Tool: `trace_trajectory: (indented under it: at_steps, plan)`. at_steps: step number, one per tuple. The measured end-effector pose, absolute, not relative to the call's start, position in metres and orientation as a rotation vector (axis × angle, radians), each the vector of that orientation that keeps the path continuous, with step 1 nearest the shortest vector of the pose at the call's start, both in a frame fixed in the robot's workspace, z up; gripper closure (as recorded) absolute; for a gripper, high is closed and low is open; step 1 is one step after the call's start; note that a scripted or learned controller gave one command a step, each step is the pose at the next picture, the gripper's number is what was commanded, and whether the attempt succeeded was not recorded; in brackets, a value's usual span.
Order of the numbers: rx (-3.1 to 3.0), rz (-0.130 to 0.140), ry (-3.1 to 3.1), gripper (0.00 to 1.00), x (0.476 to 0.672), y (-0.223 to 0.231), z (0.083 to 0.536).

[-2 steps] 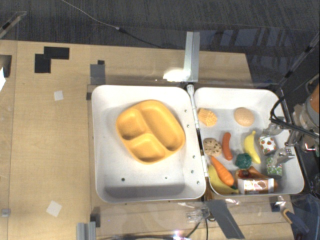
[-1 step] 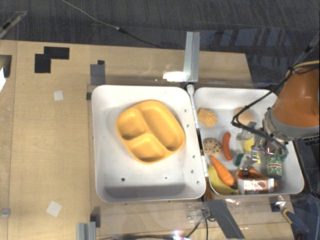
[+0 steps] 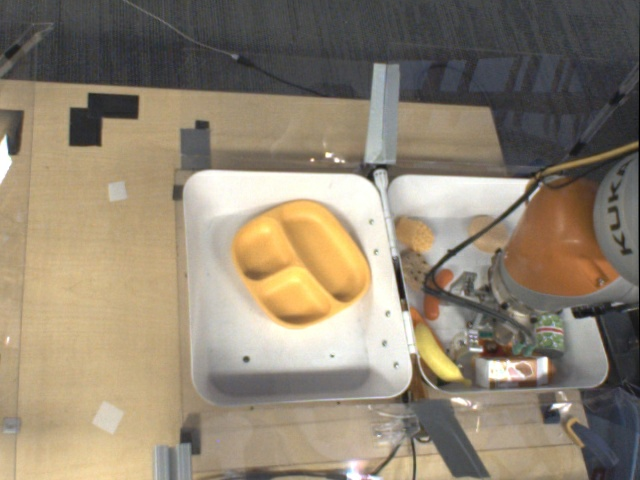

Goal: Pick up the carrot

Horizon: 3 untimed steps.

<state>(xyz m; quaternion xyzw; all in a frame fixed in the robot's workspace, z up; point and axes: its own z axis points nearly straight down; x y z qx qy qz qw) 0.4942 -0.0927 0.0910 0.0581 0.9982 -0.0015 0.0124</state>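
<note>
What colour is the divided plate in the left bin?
Yellow plate, clearest in the camera view.

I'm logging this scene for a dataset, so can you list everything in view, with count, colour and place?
Bins: two, white, side by side on the bench.
Divided plate: one, yellow, in the left bin.
Banana: one, yellow, right bin, near its front left corner.
Carrot: one, orange, right bin, partly hidden beside the gripper.
Round baked items: two, tan, at the back of the right bin.
Can: one, silver and red, lying at the front of the right bin.
Green packet: one, under the arm.
Arm: one, orange band, over the right bin.
Gripper: one, dark.
</note>
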Motion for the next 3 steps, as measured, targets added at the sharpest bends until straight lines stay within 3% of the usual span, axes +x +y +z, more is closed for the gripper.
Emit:
trace_trajectory:
  at_steps: [1, 2, 3]
  plan:
    - [0.429, 0.000, 3.101, 0.00, 0.534, -0.104, 0.100]
    - [-0.119, -0.003, 3.126, 0.00, 0.580, -0.109, 0.090]
    - [-0.270, -0.005, 3.112, 0.00, 0.517, -0.089, 0.091]
